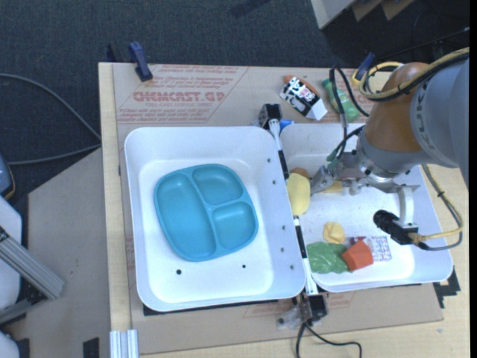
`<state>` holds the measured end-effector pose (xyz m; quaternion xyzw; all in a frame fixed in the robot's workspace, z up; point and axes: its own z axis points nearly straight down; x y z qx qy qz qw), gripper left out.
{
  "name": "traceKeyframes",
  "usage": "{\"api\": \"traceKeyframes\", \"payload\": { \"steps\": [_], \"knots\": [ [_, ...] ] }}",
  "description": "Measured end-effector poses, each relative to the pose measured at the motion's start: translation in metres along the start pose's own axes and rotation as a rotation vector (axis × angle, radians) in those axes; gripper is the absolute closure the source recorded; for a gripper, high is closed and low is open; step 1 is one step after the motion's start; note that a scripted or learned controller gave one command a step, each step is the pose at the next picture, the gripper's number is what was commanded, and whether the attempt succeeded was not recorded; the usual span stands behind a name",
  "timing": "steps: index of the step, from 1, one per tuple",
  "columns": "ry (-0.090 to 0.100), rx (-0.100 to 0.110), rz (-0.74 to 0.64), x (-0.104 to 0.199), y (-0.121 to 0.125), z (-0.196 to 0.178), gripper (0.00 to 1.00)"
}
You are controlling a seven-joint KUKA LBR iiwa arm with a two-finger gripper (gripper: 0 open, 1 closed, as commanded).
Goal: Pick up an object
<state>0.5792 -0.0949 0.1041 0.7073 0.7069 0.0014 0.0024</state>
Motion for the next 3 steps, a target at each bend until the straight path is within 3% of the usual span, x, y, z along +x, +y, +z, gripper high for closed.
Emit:
{"api": "traceKeyframes", "payload": {
  "steps": [1,2,3],
  "knots": [
    [0.000,-0.002,0.000,0.000,0.001,-0.010,1.00],
    [0.000,-0.002,0.000,0.000,0.000,-0.010,0.00],
    [0.000,0.003,-0.001,-0.042,0.035,0.019,0.00]
  ]
}}
